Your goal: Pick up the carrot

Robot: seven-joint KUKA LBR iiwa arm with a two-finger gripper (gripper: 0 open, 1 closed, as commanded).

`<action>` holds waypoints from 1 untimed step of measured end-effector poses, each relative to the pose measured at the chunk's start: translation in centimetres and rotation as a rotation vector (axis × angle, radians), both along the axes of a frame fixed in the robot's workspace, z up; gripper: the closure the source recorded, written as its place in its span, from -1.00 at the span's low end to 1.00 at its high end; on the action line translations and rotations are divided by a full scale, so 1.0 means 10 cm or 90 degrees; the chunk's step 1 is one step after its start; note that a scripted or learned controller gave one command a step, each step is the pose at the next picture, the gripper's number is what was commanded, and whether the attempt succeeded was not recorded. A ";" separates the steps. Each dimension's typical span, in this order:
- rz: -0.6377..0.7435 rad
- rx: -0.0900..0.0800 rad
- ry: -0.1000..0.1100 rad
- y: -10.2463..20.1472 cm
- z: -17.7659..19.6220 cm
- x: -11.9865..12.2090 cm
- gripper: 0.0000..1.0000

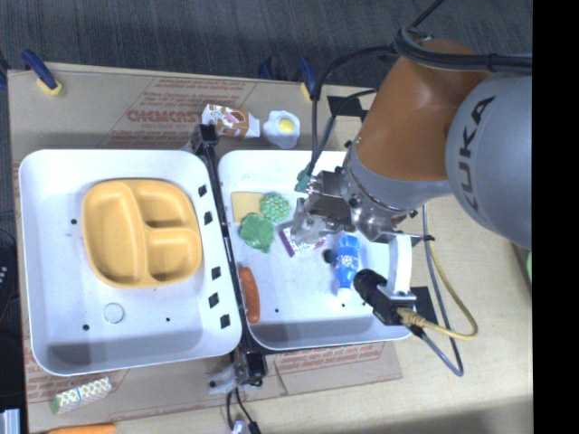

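- The carrot [250, 294] lay in the right bin [298, 328], tight against its left wall near the front corner, lengthwise along the divider between the two bins.
- The gripper [308, 229] hung over the middle of that bin, above a clutter of small items: a green leafy piece [257, 231], a green round piece [275, 207], a yellow slab [244, 204] and a blue bottle [346, 262].
- Whether the gripper was apart or together could not be told; the wrist body hid much of it, and nothing could be made out held in it.
- The carrot sat apart from the gripper, nearer the camera and to the left in the view, untouched.
- The left bin [36, 269] held a yellow divided tray [142, 231]; beyond the bins, on the worktop [470, 369], stood a small carton [226, 119] and a yellow-and-white piece [282, 127].
- Judged from this, the task was in its approach step, with the grasp not yet begun.
- The next move would call for shifting toward the left wall, turning to close across the carrot's narrow width, and descending with little room beside the wall.
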State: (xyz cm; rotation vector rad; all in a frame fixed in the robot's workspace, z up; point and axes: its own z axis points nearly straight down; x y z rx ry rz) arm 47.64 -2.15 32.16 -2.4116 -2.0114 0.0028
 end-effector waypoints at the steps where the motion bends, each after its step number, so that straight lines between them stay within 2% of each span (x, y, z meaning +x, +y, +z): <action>1: -0.062 0.000 0.003 0.88 -1.10 0.07 1.00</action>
